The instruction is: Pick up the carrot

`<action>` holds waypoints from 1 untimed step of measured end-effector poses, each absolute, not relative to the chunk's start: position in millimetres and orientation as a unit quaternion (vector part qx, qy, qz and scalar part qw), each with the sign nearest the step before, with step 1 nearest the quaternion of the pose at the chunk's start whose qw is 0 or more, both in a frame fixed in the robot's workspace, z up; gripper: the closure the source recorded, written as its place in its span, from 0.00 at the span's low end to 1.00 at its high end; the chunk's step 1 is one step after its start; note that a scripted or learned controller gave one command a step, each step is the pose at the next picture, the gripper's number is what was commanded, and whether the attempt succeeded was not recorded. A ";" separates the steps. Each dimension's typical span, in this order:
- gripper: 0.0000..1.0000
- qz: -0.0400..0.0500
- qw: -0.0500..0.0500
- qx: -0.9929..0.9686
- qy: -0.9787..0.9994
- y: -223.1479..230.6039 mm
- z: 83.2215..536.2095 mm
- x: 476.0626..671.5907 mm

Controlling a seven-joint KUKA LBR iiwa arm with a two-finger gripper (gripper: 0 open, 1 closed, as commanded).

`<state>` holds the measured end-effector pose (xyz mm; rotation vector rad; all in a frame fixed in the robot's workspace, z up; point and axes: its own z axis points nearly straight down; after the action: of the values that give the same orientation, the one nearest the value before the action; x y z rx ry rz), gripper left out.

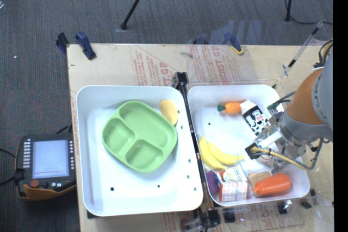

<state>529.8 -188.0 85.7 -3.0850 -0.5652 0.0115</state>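
The carrot (234, 107), short and orange with a green stem end pointing left, lies near the far wall of the right bin (196, 96). Just to its right lies a small black-and-white carton (254, 116). My gripper (269, 137) hangs over the right part of that bin, below and to the right of the carrot and apart from it. Nothing is seen held in it. The arm's wrist with its orange band (305, 99) comes in from the right edge.
Bananas (218, 154) lie at the right bin's left side. A small juice carton (234, 182), a tan piece (260, 176) and an orange bottle-like thing (272, 185) fill its near end. The left bin (87, 117) holds a green divided plate (140, 136) and a yellow fruit (169, 111).
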 end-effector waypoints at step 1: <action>0.00 0.001 0.002 -0.995 -0.103 -143.5 123.9 603.4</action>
<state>603.4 -143.5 123.9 -3.1207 -0.3239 0.0022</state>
